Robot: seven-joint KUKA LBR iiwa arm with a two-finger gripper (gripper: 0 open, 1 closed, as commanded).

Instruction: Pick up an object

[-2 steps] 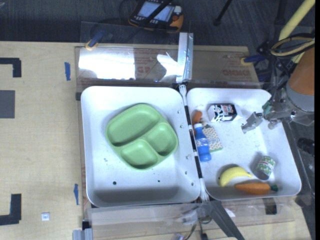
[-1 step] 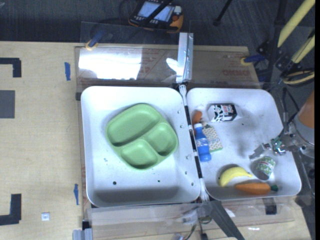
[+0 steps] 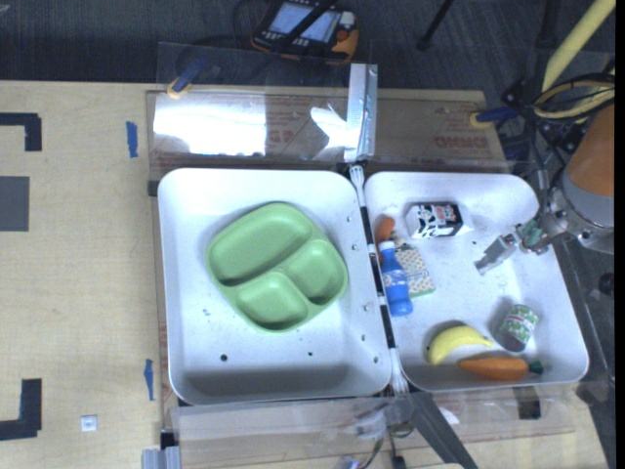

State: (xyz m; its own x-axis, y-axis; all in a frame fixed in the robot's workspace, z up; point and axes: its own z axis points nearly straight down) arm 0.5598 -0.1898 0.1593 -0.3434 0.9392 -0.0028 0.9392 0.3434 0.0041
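Right bin (image 3: 562, 291), near edge: carrot (image 3: 494, 366), orange, lying flat along the front wall. Banana (image 3: 457, 341) just behind it and touching it, curved, yellow. Small can (image 3: 518, 325) with a green patterned label, just right of the banana, tilted.

Right bin, left side: blue bottle (image 3: 395, 279) lying along the divider, white cap toward the far end. Patterned packet (image 3: 419, 271) flat beside it, touching. Small orange-brown item (image 3: 386, 228) just beyond the bottle; what it is cannot be told.

Right bin, far part: black-and-white carton (image 3: 434, 219), on its side, apart from the rest.

Left bin (image 3: 186, 262): green plate (image 3: 277, 265), three compartments, set near the middle.

Gripper (image 3: 498, 250): over the right bin's right side, above bare floor, well apart from the carton and the can. Fingers appear slightly apart; nothing between them. Arm enters from the right.

Beyond the bins: clear plastic sheet (image 3: 254, 115) on the bench; handheld pendant (image 3: 305, 27) on the floor.
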